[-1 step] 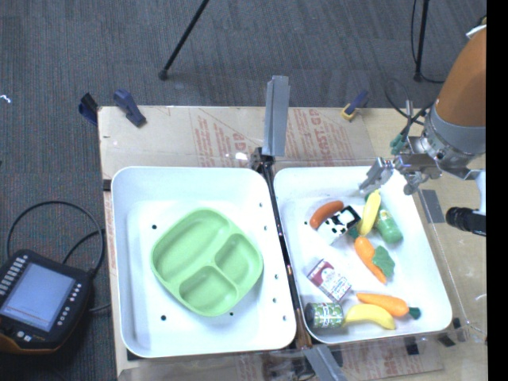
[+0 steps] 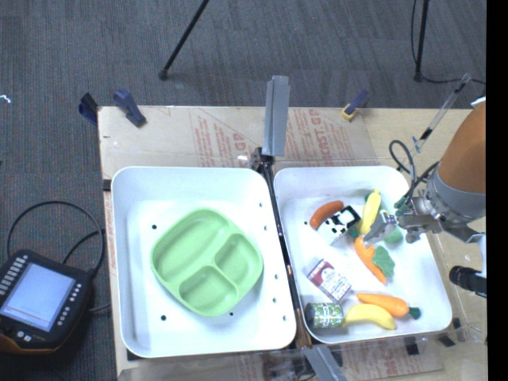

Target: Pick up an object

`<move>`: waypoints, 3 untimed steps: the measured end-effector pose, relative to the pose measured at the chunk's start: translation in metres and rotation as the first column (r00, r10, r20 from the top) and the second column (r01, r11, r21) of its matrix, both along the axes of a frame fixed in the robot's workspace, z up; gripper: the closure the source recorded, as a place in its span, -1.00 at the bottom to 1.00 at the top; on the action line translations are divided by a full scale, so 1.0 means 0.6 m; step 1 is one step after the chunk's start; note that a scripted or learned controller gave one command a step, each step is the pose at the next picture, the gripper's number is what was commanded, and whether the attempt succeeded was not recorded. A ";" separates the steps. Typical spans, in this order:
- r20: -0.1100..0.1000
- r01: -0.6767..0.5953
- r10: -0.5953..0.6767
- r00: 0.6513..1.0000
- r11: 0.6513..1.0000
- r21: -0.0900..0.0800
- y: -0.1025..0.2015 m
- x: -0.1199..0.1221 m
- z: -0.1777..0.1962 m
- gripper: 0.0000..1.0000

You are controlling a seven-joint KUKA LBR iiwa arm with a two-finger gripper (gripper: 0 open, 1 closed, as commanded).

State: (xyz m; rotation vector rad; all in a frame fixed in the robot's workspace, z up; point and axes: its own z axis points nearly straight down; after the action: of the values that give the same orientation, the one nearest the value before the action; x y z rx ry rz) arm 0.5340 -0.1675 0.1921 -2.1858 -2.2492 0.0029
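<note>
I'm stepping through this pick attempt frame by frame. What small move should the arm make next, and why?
Probably a short descent. The gripper hangs over the right bin, with the upright yellow banana and a carrot right beside it, and nothing shows between its fingers. Lowering onto one of those close items looks like the shortest route to a grasp.

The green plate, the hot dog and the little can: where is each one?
Green plate [image 2: 181, 248], camera view, on its left compartment.
Hot dog [image 2: 325, 213], camera view, on its middle.
Little can [image 2: 325, 315], camera view, on its green side.
</note>
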 end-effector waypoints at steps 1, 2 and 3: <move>0.002 -0.099 0.099 0.995 0.995 0.000 -0.014 0.033 -0.176 -1.00; 0.003 -0.096 0.096 0.995 0.995 0.000 -0.020 0.016 -0.045 -1.00; 0.000 -0.083 0.083 0.997 0.997 0.000 0.058 0.011 -0.066 -1.00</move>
State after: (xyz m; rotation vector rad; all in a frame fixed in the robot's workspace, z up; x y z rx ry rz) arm 0.5407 -0.1325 0.1527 -2.0909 -2.3380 0.0024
